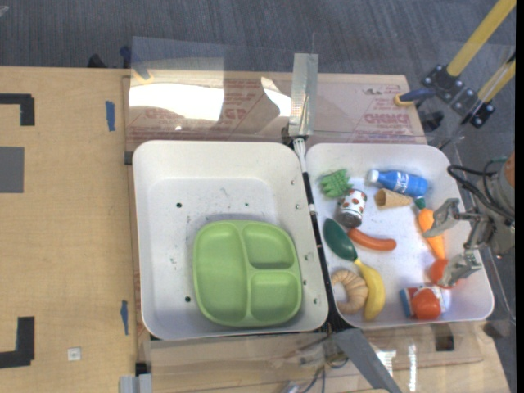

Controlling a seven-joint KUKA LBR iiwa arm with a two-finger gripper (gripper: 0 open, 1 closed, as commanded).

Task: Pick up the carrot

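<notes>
- Near the right bin's (385, 150) right wall, the carrot (432, 242) lies on the floor, leafy end toward the bottle (399, 181).
- Directly over it, the gripper (455, 238) hovers with its fingers spread, one on each side.
- Closing and lifting are not yet done, I judge.

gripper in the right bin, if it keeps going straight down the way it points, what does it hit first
Most likely the carrot, which lies between the fingers of the gripper against the right bin wall; depth is hard to judge from this slanted view.
</notes>
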